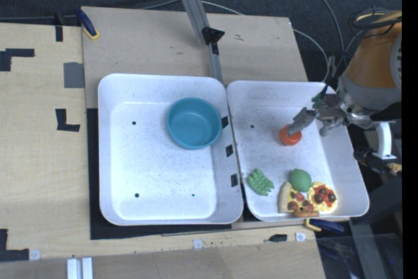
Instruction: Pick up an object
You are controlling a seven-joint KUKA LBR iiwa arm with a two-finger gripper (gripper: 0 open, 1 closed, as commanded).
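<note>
Two shallow white bins sit side by side on the bench. The left bin (124,199) holds a blue bowl (193,123), upright, lying toward one o'clock from the bin's middle and close to the inner wall. The right bin (261,98) carries the rest: a small red object (290,136) rests on the floor a little toward two o'clock from the bin's centre, a leafy green toy (260,182) lies at about seven o'clock near the inner wall, and a cluster at five o'clock gathers a round green piece (300,178), a pizza slice toy (291,200) and a red-and-yellow piece (323,196), all touching or just beside one another. The arm reaches in from three o'clock, its orange band (372,65) over the bin's outer rim. The gripper (295,129) hangs directly at the red object, its tip meeting the object's top edge; whether the hand is open or closed on it cannot be told from this slant.
</note>
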